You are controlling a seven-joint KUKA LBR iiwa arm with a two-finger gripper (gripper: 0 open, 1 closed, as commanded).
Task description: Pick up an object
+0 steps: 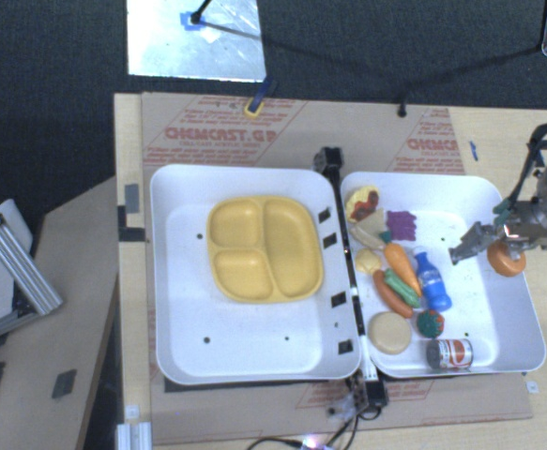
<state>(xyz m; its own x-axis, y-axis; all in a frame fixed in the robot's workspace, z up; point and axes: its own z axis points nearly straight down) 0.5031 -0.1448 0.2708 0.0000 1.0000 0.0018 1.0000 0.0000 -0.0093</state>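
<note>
The right bin (pixel 498 317) holds several toy foods in its left half: a purple grape bunch (pixel 402 223), a carrot (pixel 402 264), a blue bottle (pixel 432 282), a beige round bun (pixel 389 333) and a red-and-white can (pixel 451 352). My gripper (pixel 482 241) reaches in from the right and hangs low over the right bin's right half. An orange round object (pixel 508 262) sits directly under or against it; whether it is gripped is unclear. The left bin (pixel 179 345) holds a yellow divided plate (pixel 262 248).
A red-and-green pepper (pixel 395 294), a small green-and-red piece (pixel 430 323) and a yellow-and-red item (pixel 362 202) also lie in the right bin. A black divider (pixel 345 251) separates the two bins. A shiny metal sheet (pixel 196 24) lies beyond the bench.
</note>
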